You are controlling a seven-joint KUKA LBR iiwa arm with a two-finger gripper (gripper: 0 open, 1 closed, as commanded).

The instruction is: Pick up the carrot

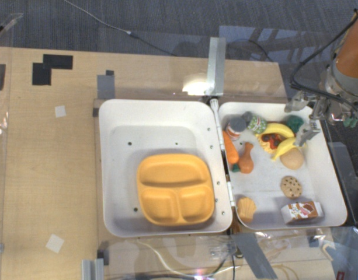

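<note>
Lying untouched against the left wall of the right bin (336,206), the carrot (230,147) awaits pickup, with the gripper (310,121) well right of it, fingers spread, pinching nothing.

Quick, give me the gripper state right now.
Gripper: open, holding nothing; it sits over the upper right of the right bin, apart from the carrot lying by the bin's left wall.
</note>
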